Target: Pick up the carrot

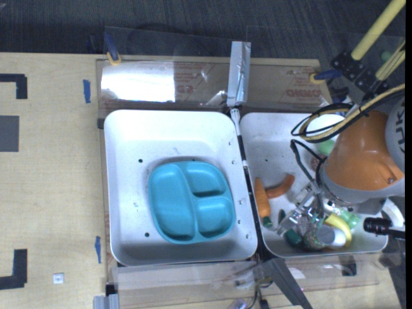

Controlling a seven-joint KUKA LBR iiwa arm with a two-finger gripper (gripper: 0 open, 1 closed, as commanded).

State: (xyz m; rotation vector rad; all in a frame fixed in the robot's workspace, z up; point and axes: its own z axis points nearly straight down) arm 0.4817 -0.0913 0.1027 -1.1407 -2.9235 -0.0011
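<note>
While end effector [308, 219] grip state unclear, smooth tapered orange carrot [261, 198] lies beside it.

We have one fixed camera, mounted above the bench [45, 172] and looking down at a slant. The far edge of the bench sits toward the top of the frame, the near edge toward the bottom. Both white bins fall within view: the left bin [122, 134] lies whole near centre, the right bin [264, 134] runs toward the right edge, partly covered by the arm [360, 153] reaching in from that side. We sit at middling height; dark floor [193, 5] shows beyond the far edge.
</note>
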